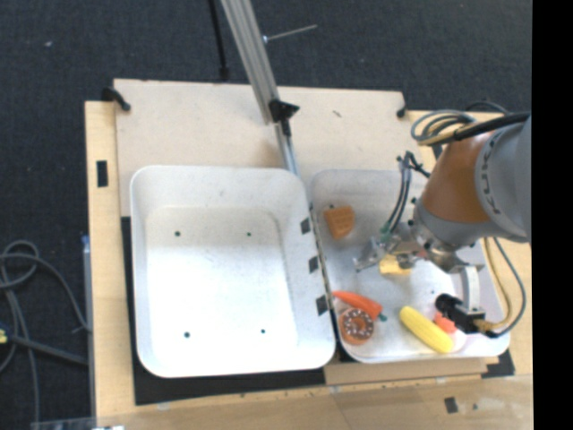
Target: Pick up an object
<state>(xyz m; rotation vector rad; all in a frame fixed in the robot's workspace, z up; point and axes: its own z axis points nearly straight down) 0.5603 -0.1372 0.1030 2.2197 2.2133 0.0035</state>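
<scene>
Camera view, item one: small yellow block (392,266), right bin (358,184), lying directly under your gripper (387,260). The view is poor here; the block seems to sit between the fingertips, but you cannot tell whether the fingers are closed. Orange chunk (339,221) at ten o'clock from it; carrot (357,302) at seven; yellow corn (426,329) at five, long axis running ten to four.
</scene>
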